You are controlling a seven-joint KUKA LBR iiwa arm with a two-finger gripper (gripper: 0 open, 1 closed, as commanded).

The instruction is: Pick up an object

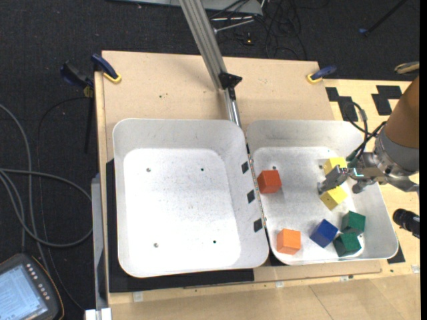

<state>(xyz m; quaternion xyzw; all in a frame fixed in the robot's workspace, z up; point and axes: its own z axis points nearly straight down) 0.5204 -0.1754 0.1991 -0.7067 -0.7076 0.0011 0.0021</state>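
Note:
The right bin [297, 202] holds several small blocks. A red-orange cube [269, 181] lies near its left wall and an orange cube [289, 241] near its front. A blue cube [324, 233] and two green blocks [354, 221] [347, 245] sit in the front right corner. My gripper [331, 179] reaches in from the right, low over the bin's right side. It sits between two yellow blocks, one just behind it [335, 163] and one just in front [333, 196]. Whether either yellow block is touched is unclear.
The left bin [173, 199] stands beside the right one, with black clips along their shared wall. A metal pole [207, 39] slants in from the top to the bins' back edge. Clamps sit at the board's back corners.

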